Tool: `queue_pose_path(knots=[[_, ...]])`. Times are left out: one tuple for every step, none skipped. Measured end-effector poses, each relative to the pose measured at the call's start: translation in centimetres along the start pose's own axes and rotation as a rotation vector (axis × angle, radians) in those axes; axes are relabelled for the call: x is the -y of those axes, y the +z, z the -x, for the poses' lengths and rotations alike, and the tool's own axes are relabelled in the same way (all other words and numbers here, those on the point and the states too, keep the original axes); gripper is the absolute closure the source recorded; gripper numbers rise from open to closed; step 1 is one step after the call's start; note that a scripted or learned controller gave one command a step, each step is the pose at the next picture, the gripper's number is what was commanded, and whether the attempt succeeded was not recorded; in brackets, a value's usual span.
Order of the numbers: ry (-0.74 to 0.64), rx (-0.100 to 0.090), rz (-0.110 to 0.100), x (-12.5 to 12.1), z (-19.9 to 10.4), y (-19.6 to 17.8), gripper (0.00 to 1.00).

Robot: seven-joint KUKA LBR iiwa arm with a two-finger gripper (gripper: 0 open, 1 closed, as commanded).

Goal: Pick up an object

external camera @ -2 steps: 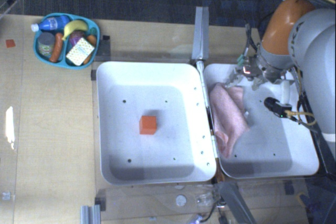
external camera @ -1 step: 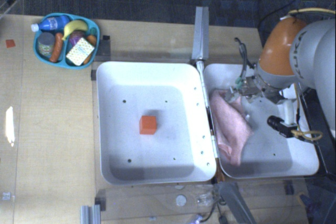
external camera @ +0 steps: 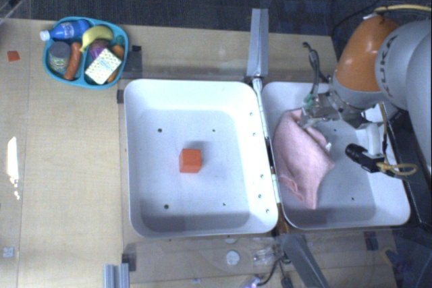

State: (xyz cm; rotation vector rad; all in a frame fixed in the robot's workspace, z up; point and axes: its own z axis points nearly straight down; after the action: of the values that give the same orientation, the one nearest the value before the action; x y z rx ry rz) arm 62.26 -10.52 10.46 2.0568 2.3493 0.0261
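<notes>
Pink cloth (external camera: 302, 158), right bin (external camera: 388, 202): soft, light, limp, best pinched at a raised fold; tool (external camera: 316, 111) at its upper edge, apparently touching, jaw state impossible to tell.

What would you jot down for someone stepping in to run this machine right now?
Tool: low in the right white bin, at the top edge of the crumpled pink cloth; whether it grips the cloth cannot be told.
Things: pink cloth lies against the right bin's left wall. Small orange block sits alone mid-floor in the left white bin.
Done: nothing visibly lifted.
Left: get a firm hold on one object and raise it.
</notes>
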Motion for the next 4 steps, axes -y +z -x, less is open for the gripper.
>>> queue_pose_path(knots=[[0.0,0.0,0.0,0.0,0.0,0.0,0.0],[-0.142,-0.002,-0.013,-2.5,-0.7,1.5,0.0],[-0.208,-0.004,-0.014,-3.0,-7.7,-8.3,0.0],[-0.038,-0.003,-0.018,-5.7,-9.6,-8.1,0.0]])
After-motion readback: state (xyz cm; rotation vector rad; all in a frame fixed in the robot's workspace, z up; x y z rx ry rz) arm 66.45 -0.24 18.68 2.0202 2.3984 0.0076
